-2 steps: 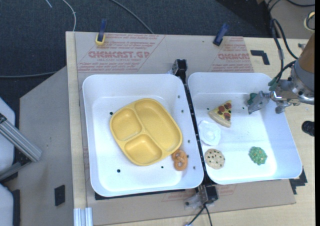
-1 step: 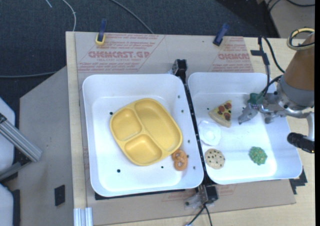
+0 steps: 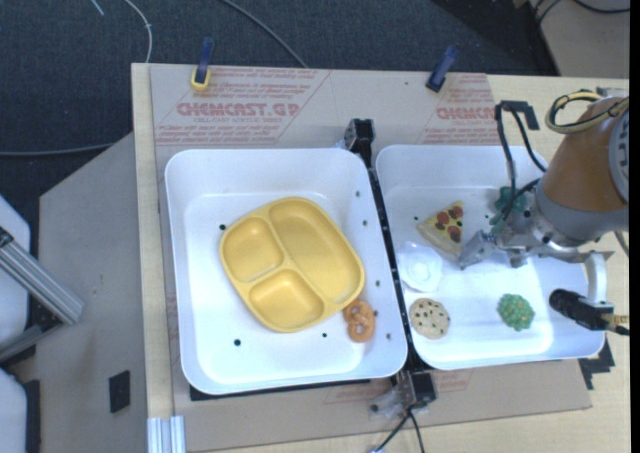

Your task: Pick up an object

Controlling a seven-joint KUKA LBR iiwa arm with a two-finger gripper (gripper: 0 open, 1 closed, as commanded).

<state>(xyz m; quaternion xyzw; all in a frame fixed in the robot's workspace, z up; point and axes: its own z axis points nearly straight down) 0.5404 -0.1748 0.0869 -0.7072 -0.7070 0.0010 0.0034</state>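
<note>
**Camera view: tool low in the right bin**

We see the tool (image 3: 478, 251) hanging in the right bin (image 3: 480, 349), just beside the pizza slice (image 3: 443, 225); we cannot tell its state. A cookie (image 3: 429, 317) and a green broccoli piece (image 3: 516, 311) lie near that bin's front edge. In the left bin (image 3: 200, 341), a yellow divided plate (image 3: 290, 263) sits mid-bin, a pretzel (image 3: 359, 320) touching its front right corner.

Both white bins (image 3: 190, 241) look like smooth, slightly glossy plastic, as does the yellow divided tray (image 3: 292, 263). The desk (image 3: 330, 106) is topped with matt printed board, probably cardboard. The broccoli piece (image 3: 516, 311) looks rough and bumpy.
</note>
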